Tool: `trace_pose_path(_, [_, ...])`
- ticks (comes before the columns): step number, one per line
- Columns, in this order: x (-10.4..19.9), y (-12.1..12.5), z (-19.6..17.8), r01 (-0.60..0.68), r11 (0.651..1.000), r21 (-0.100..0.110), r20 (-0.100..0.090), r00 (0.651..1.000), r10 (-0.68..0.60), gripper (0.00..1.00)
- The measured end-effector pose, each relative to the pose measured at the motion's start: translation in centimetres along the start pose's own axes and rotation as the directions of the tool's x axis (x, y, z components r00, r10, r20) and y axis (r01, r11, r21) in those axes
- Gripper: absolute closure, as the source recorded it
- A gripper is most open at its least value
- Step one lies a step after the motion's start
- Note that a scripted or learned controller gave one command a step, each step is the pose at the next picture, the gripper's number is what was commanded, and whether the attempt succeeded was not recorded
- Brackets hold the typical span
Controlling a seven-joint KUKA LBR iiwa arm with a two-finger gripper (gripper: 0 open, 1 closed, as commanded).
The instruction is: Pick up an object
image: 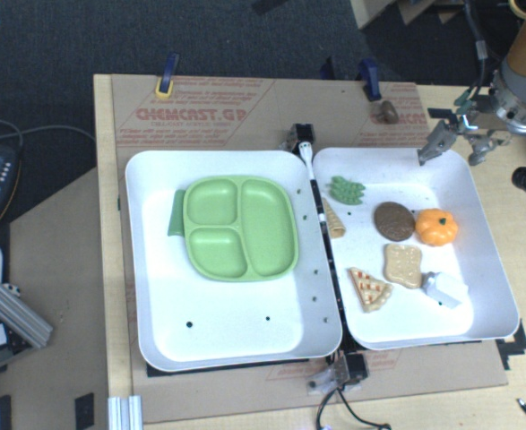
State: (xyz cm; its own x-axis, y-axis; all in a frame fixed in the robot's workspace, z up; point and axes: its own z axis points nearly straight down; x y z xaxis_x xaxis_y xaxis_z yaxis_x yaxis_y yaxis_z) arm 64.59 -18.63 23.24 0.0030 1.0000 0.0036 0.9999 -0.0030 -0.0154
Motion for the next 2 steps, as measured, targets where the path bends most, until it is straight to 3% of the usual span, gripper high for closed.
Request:
trace_pose_path(1, [0.0,0.3,-0.9,0.003,1.0,-0.015,0.003,1.0,-0.003,0.0])
trace_pose_path(2, [0.8,0.6,3.7,0.004,1.0,-0.01,0.002,1.0,-0.004,0.0])
